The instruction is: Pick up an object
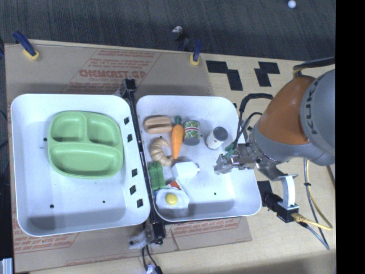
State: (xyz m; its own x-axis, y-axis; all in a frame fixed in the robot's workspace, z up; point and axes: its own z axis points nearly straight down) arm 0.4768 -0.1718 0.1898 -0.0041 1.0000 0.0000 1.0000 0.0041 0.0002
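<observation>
Tool (pixel 219 167) beside white cup (pixel 217 136)

Grey KUKA arm (pixel 308 119) with an orange band, at the right of the frame.

The upper link is smooth grey with part of the dark KUKA lettering showing along its curved side; below it a broad, glossy orange band (pixel 288 110) wraps the body. A grey wrist section narrows toward a small metallic gripper (pixel 223 163) with greenish detail. Black cables (pixel 246 110) loop beside the wrist; a white bracket (pixel 290 190) and a yellow cable (pixel 313 224) sit at lower right.
</observation>
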